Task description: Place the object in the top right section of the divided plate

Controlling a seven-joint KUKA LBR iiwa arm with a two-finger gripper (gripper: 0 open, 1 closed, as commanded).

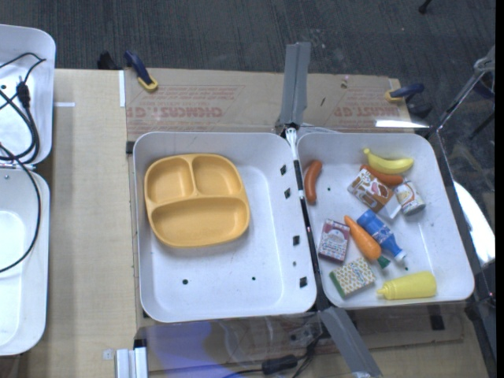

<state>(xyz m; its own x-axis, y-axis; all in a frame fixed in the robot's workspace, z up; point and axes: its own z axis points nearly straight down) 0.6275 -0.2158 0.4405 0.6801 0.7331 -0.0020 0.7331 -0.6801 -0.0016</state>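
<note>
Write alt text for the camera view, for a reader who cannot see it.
A yellow three-section divided plastic plate lies in the left shallow white bin. The right shallow white bin holds toy food: a yellow banana, orange carrot, red sausage and yellow mustard bottle.

The labels on the small cartons (334,240) in the right bin (449,203) are too small to read; the blue bottle (379,231) lies partly under the carrot (364,238); at nine o'clock, white tubs (20,211) with black cables (24,116) run off the frame's edge.
</note>
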